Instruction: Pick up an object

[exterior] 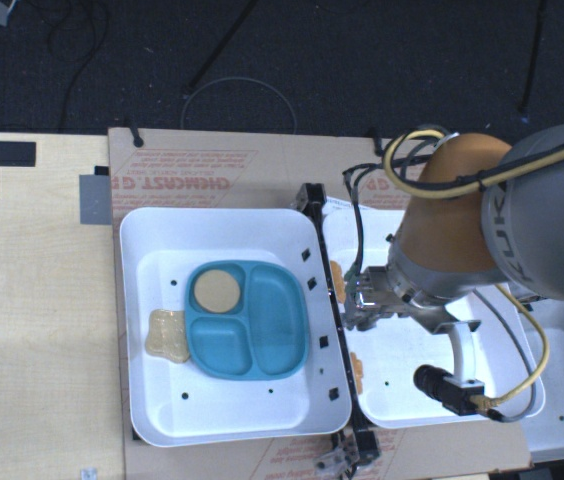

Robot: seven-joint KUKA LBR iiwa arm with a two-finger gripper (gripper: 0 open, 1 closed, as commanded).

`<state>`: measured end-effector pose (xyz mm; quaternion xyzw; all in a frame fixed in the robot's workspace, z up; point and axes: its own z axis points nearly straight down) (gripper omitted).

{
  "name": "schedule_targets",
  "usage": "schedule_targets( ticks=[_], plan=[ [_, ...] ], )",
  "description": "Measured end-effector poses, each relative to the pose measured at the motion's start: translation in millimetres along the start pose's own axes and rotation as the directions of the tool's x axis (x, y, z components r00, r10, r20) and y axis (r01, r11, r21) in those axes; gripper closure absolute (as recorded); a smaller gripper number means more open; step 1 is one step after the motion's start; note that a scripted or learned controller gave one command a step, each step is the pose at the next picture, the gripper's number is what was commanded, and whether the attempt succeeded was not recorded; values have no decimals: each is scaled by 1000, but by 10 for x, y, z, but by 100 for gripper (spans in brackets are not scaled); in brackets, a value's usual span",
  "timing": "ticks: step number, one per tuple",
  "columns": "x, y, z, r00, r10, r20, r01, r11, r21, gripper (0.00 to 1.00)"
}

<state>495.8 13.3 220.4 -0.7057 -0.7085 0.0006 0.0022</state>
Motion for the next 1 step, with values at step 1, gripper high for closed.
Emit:
schedule_targets(
  ticks=[1],
  plan=[
    [511,152,30,1000,-1,1,1,1000,0,100]
  ],
)
